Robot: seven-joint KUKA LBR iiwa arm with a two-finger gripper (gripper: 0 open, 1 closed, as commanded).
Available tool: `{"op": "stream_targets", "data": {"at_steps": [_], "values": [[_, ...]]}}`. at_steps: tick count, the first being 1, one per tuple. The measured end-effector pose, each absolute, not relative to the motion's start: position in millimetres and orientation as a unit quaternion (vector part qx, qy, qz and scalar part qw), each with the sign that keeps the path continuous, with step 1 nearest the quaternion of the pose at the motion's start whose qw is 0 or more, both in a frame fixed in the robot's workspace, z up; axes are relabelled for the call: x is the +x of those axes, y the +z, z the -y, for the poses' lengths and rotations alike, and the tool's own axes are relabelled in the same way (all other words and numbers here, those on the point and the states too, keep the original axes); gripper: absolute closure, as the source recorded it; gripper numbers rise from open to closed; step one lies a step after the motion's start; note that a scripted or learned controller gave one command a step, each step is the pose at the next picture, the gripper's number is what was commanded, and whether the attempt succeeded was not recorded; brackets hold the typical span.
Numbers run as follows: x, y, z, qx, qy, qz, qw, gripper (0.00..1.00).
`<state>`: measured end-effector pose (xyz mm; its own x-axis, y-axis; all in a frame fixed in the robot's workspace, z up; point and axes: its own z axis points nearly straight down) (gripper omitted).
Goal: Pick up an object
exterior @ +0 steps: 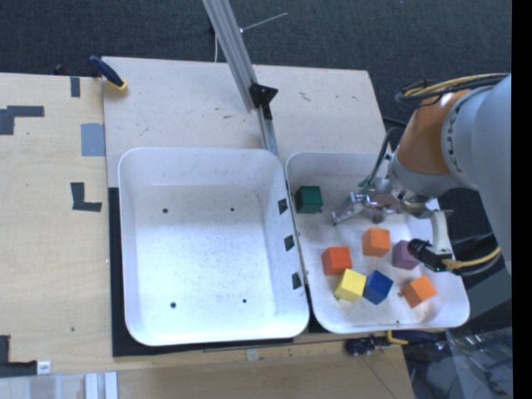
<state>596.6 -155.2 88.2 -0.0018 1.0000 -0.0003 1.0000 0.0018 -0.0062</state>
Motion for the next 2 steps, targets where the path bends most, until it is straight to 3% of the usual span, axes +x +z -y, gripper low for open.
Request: {"op": "stream_targets", "data": {"at_steps": [1,2], "values": [[597.8,101.3,154.5,-0.706,0.0007,0.708,0.001,1.0],[601.0,153.0,164.0,-0.707,-0.0007,0.707,-0.002,1.0]]}}
